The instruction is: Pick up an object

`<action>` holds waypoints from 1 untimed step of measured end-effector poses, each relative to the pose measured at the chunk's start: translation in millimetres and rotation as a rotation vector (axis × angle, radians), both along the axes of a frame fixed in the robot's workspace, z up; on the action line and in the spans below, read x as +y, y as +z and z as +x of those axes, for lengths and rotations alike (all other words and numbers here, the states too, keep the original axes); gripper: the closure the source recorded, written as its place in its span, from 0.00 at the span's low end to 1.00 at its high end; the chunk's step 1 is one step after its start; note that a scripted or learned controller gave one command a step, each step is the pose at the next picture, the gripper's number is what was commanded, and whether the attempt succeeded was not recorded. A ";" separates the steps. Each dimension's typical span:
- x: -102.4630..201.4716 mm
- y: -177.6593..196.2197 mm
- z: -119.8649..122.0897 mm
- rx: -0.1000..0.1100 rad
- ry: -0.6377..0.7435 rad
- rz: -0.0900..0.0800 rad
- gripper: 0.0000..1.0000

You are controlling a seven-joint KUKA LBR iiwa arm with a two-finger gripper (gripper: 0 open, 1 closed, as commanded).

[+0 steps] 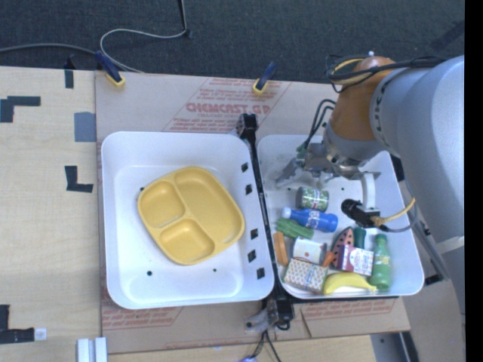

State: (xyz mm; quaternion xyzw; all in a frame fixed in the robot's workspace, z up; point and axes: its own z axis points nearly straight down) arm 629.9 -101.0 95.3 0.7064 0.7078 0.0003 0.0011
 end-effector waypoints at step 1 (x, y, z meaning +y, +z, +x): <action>0.9 9.4 0.0 0.001 0.001 0.001 1.00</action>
